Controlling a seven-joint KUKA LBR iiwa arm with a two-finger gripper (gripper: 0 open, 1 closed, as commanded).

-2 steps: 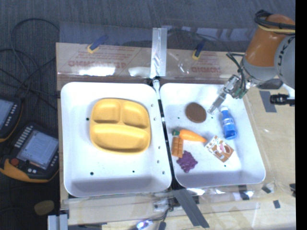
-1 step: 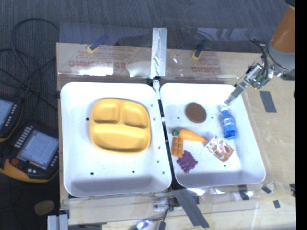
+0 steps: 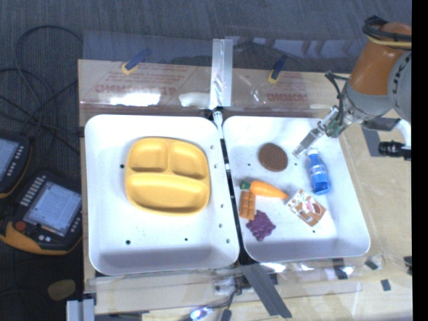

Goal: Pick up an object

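While arm reaches in from right, gripper hangs over right bin, fingers slightly parted, nothing between them. Step, by my read: approach, no pick yet. Nearest target: blue bottle just below the tips; brown disc beside. Next move calls for descent, centring on bottle. Fingertips small, blurred; carrot, purple grapes, snack packet lie further forward.

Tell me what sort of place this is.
Likely a robot lab test bench: two white bins on a bench, toy food like a carrot, and a teach pendant with cables on the floor.
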